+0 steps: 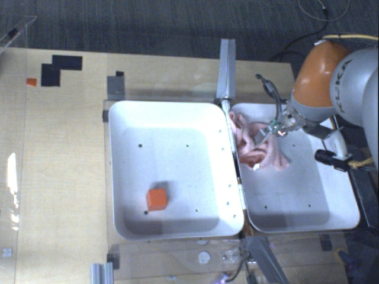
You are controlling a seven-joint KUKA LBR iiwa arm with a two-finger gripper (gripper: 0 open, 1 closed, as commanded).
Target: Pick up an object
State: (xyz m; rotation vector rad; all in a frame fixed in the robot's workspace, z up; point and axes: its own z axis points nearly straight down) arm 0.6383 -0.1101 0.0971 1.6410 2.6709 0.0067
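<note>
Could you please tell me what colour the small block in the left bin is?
Orange: the small cube-shaped block, seen clearly in the camera view.

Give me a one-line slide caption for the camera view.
KUKA arm's gripper down at a pink cloth in the right bin; orange block in the left bin.

A soft pink cloth [256, 148] lies all crumpled up in the right bin [308, 212]. It sits in the top left corner of that bin, pushed close to the wall between the two bins. It has lots of folds and bumps. A small orange block [157, 199] sits flat on the floor of the left bin [177, 129], near the bottom left part.
</note>
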